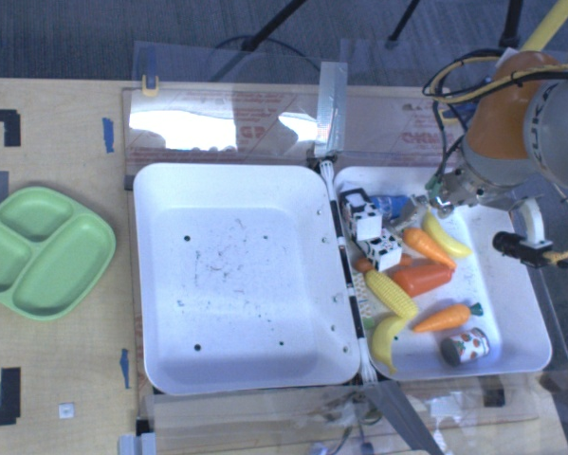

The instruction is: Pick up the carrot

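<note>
- The gripper (pixel 438 200) hangs low over the back of the right bin (pixel 521 297), close to that bin's far wall; whether it is open or closed cannot be told, and nothing can be seen caught in it.
- Just below it lie a banana (pixel 447 235) and a carrot (pixel 424 244) side by side, touching or nearly so.
- Left of these, against the wall shared by both bins, sit two white dice (pixel 375 235) and a blue item (pixel 393 205).
- A red block (pixel 421 278), a corn cob (pixel 390 292) and a second banana (pixel 386 337) crowd the bin's middle and left.
- A second carrot (pixel 443 318) lies nearer the front, with bare floor to its right; a small can (pixel 464 346) sits just below it.
- The left bin (pixel 236 273) offers wide free floor.
- A green divided plate (pixel 43 251) rests on the bench well to the left.
</note>
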Robot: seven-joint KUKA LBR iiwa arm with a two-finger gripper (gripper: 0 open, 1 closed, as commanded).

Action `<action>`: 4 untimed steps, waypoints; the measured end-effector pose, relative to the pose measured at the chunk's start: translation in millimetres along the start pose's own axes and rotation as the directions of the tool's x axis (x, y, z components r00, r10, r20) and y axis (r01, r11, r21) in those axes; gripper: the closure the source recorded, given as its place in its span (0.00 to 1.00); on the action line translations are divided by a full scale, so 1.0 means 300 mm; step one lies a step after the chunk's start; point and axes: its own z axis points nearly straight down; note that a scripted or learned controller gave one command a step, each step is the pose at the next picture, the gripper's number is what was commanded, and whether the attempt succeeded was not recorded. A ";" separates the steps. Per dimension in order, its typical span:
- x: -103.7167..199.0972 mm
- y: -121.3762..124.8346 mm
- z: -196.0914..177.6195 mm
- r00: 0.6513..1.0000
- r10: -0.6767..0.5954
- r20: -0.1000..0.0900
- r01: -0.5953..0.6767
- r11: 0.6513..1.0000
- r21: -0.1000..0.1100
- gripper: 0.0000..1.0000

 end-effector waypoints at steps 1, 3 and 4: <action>-0.061 -0.060 0.058 0.998 -0.065 0.000 0.065 0.998 -0.004 0.00; -0.082 -0.048 0.059 1.000 -0.016 0.002 0.016 1.000 -0.003 0.00; -0.083 -0.042 0.029 1.000 -0.017 0.002 0.017 1.000 -0.005 1.00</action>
